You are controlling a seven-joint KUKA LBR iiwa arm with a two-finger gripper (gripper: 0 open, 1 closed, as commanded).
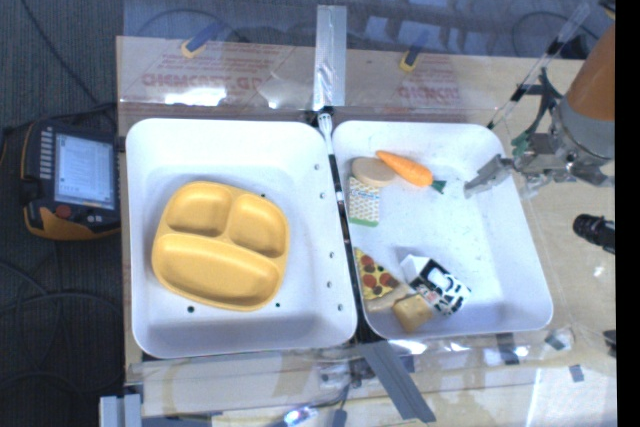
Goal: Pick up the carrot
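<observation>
Near right bin's back, carrot (404,168) lying diagonally.

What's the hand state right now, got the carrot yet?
Hand: open or shut cannot be told. It sits over the right bin, just right of the carrot, which lies on the bin floor, not held.

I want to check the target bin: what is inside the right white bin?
Right white bin holds the carrot, a cup, a pizza slice, a carton and a brown block. Anything under them is hidden.
</observation>
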